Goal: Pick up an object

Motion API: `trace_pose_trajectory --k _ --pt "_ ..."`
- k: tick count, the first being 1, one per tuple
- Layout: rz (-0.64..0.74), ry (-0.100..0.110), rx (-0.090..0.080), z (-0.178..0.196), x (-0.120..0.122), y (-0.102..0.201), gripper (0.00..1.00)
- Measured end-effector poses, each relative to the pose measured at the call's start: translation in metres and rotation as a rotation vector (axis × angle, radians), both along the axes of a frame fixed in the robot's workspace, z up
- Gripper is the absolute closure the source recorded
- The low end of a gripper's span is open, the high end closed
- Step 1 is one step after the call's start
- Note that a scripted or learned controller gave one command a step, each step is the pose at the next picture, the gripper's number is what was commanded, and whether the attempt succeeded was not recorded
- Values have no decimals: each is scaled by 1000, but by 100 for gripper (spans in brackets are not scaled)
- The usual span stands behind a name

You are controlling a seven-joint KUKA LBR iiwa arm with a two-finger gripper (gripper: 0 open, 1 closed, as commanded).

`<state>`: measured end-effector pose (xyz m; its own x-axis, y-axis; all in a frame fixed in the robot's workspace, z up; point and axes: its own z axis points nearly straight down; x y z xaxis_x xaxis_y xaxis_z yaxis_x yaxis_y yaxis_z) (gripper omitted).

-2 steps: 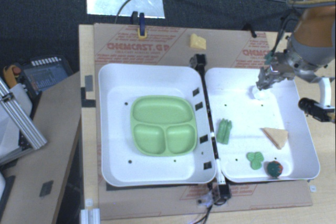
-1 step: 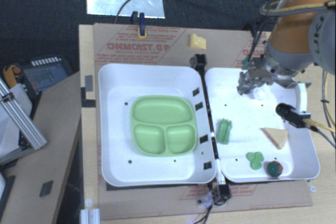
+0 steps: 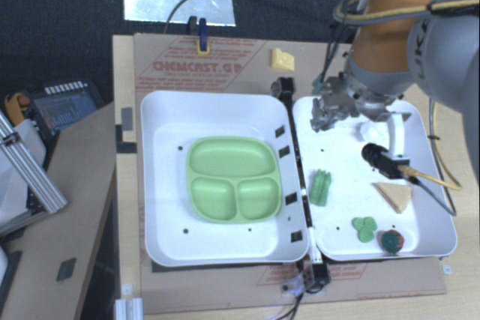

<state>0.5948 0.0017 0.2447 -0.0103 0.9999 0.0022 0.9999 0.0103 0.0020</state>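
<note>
My gripper [image 3: 324,118] hangs over the far left part of the right bin [image 3: 341,247], and nothing shows between its fingers. Below it in that bin lie a green ridged piece [image 3: 320,186], a tan wedge [image 3: 395,195], a small green clover-shaped piece [image 3: 365,228] and a round green and red piece [image 3: 391,240]. A white object [image 3: 369,133] lies near the bin's far side, partly hidden by the wrist. The gripper stands well above the green ridged piece and left of the white object.
The left bin [image 3: 161,240] holds a green divided plate [image 3: 232,178]. A yellow block [image 3: 283,59] lies on the cardboard behind the bins. Black clips run down the seam between the bins. A grey device [image 3: 64,107] sits on the bench at left.
</note>
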Motion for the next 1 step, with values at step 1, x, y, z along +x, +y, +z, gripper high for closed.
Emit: trace_pose_trajectory --k 1 --pt "0 -1 0 -1 3 60 100"
